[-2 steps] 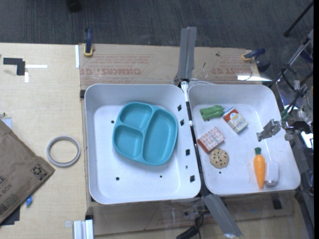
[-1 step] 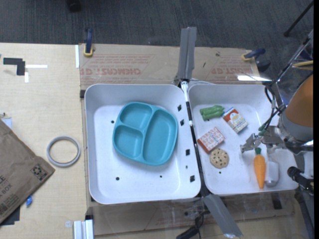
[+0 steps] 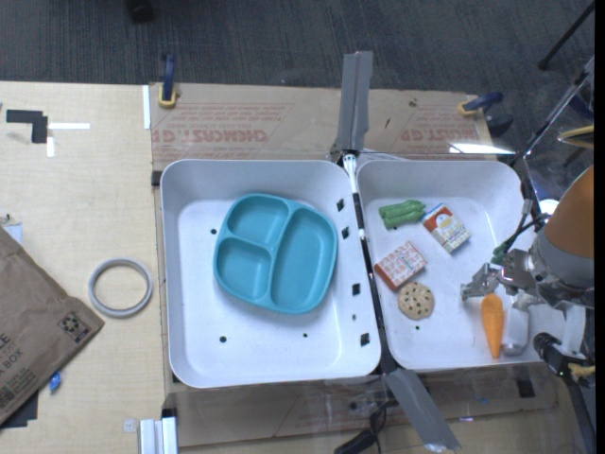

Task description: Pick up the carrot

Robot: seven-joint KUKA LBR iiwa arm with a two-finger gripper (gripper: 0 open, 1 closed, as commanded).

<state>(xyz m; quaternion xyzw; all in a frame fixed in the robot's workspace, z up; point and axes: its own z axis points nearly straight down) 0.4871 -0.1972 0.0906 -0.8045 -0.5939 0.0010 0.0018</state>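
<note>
The carrot (image 3: 492, 327) is orange and tapered. It lies in the right bin (image 3: 444, 173) near the bin's right front corner, with its tip pointing toward the front wall. My gripper (image 3: 493, 310) reaches in from the right and hangs directly over the carrot's thick end. It is open. One metal finger (image 3: 475, 285) stands to the carrot's upper left and the other finger (image 3: 514, 333) runs along its right side. The carrot sits between them with a gap showing on the left side.
A cookie (image 3: 416, 301), a pink box (image 3: 401, 264), a small red and white carton (image 3: 446, 228) and a green vegetable (image 3: 403, 213) share the right bin. A teal divided plate (image 3: 276, 252) lies in the left bin (image 3: 189, 282). A tape ring (image 3: 120, 286) rests on the bench.
</note>
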